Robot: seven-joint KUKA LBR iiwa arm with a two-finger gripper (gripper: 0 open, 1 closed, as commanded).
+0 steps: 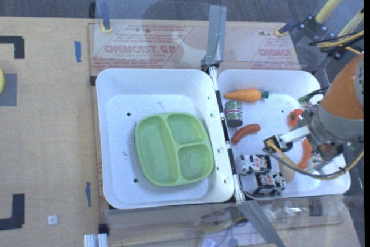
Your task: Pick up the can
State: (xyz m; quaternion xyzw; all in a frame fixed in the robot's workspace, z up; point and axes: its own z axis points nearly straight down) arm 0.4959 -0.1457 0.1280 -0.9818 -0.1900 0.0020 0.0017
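Observation:
The can (233, 113) is small, with a dark top and a green label. It stands upright in the right bin (277, 79), against that bin's left wall. My gripper (315, 144) hangs over the right half of the same bin, well to the right of the can and a little nearer the front. The arm's grey wrist and orange band cover it from above. Nothing shows between the can and the gripper except open bin floor and a sausage.
An orange carrot (245, 95) lies just behind the can and a red sausage (245, 132) just in front. Two cow-print cartons (263, 172) sit at the front. Small orange-red pieces (305, 152) lie by the gripper. A green divided plate (174, 148) lies in the left bin (115, 89).

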